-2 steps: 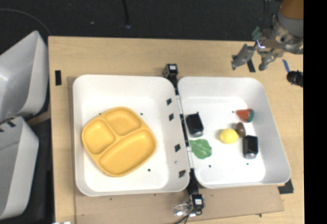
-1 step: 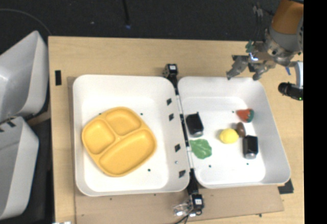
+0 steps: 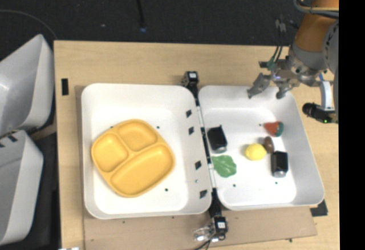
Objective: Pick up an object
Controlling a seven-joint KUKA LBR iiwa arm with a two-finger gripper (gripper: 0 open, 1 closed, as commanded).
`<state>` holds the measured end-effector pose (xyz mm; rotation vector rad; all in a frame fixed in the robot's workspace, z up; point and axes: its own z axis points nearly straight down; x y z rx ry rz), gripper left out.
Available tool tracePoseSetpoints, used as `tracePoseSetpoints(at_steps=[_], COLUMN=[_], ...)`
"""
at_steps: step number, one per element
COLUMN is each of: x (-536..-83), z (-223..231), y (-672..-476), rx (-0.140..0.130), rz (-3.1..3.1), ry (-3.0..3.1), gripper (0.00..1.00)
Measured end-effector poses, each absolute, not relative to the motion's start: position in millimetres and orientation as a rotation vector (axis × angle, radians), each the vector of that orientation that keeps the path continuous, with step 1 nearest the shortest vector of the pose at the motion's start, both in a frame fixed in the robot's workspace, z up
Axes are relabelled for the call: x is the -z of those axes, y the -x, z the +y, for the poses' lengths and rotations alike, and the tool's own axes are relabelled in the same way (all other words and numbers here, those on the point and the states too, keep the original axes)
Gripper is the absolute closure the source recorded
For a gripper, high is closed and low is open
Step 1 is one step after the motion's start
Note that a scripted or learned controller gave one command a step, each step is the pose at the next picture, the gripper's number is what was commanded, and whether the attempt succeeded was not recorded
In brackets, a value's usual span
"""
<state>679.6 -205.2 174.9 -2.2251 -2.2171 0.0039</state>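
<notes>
Ball (image 3: 256, 152), yellow, lies in the right bin (image 3: 239, 197) near its right edge; the gripper (image 3: 268, 89) hangs over the far edge, fingers apart, empty.

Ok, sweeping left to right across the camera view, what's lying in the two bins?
Yellow divided plate in the left bin → black block → green piece → yellow ball → black box, these four in the right bin. The brown and red pieces overlap that last stretch, so I left them out.
</notes>
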Motion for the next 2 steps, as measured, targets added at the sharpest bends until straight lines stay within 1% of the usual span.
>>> tracePoseSetpoints(at_steps=[1, 2], x=[-119.1, -135.1], z=[-205.7, -207.2], y=[-669.1, -671.6], rx=[-0.005, 0.001], rz=[-2.216, -2.224], ry=[2.224, 2.229], gripper=[0.00, 1.00])
